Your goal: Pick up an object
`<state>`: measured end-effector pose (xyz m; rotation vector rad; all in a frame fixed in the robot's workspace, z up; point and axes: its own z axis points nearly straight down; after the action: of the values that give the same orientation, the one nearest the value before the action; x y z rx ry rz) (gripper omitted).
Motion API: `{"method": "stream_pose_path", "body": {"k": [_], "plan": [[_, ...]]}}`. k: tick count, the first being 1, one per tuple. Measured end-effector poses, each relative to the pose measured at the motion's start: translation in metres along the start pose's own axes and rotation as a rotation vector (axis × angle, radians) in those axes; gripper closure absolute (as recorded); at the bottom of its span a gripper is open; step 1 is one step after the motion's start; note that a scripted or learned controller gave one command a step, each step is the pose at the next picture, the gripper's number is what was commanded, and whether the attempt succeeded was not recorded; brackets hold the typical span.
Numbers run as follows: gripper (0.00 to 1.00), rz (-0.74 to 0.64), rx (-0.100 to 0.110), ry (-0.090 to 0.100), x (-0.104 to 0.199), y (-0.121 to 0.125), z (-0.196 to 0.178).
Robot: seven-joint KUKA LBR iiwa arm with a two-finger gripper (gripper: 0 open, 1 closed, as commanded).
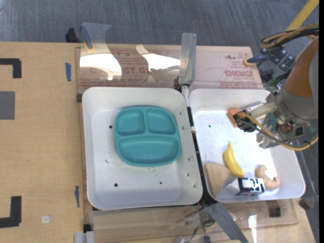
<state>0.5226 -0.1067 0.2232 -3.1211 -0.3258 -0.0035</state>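
Nearest me lies a small black-and-white block [250, 185], just on the near side of the banana [232, 160] and a little to its right. A pale, curled piece [268, 178] lies right of that block, close enough that I cannot tell whether they touch, so it sits to the banana's near right. A tan wedge [217, 175] lies on the banana's near left, and the banana's lower end overlaps its edge. The banana itself lies yellow and curved on the floor of the right bin [217, 130], its length running roughly toward and away from me. Beyond the banana, toward the bin's far side, I see an orange piece [233, 115]. The gripper [269, 131] is to the banana's far right, over the same bin, with the grey arm [304, 85] and its orange band reaching in behind it from further right. I cannot tell how far the gripper is open, nor whether it has hold of anything; the banana and the things around it all rest on the bin floor. Well off to the banana's left, a teal divided plate [147, 135] lies flat in the middle of the left bin [96, 135].
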Motion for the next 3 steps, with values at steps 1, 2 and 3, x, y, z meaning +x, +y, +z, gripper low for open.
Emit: {"method": "stream_pose_path", "body": {"k": [1,2,3], "plan": [[1.00,0.014,-0.002,-0.012,0.046,0.098,0.047],[1.00,-0.031,0.009,-0.004,0.010,0.116,0.130],[1.00,-0.075,-0.004,0.008,0.034,0.066,0.002]]}}
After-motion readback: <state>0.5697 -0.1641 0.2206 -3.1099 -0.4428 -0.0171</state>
